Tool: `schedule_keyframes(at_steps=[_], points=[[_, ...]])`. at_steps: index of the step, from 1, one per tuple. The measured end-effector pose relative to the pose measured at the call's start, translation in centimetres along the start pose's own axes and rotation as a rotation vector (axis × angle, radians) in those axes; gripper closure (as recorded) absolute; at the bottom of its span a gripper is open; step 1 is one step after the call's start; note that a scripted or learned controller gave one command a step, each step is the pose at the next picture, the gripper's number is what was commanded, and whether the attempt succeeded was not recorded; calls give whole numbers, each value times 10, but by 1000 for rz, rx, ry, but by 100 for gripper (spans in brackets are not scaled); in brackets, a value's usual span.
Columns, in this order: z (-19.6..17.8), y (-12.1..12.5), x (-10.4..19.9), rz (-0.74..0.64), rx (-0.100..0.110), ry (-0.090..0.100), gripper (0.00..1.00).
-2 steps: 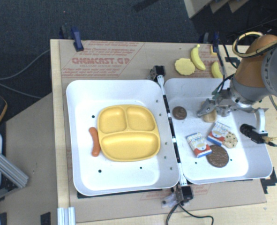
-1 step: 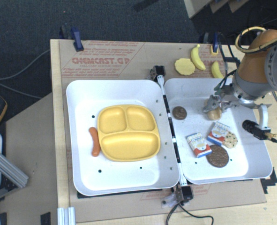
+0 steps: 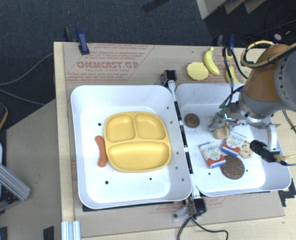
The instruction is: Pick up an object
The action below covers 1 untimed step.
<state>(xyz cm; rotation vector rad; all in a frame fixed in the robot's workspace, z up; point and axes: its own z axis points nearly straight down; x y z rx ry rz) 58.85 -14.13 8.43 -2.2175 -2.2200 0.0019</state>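
Observation:
My gripper (image 3: 221,124) hangs low in the right bin (image 3: 208,179), its tips right over a small tan lump (image 3: 220,132). A brown round cookie (image 3: 191,120) lies to its left. In front of it sit a small red and white box (image 3: 212,153), a white packet (image 3: 234,145), a pale chip cookie (image 3: 245,151) and a dark round cookie (image 3: 233,168). The left bin (image 3: 87,184) holds a yellow divided plate (image 3: 136,141) with an orange sausage (image 3: 101,150) beside it.
A banana (image 3: 211,61) and a yellow lump (image 3: 197,71) lie on the board behind the right bin. A blue clamp (image 3: 81,41) sits at the board's back left corner. Cables run along the right side near the arm (image 3: 270,84).

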Motion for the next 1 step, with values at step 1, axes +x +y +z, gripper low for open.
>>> schedule_keyframes(at_steps=[1], points=[[-107, 16, 71, -7, -17, 0, 100]])
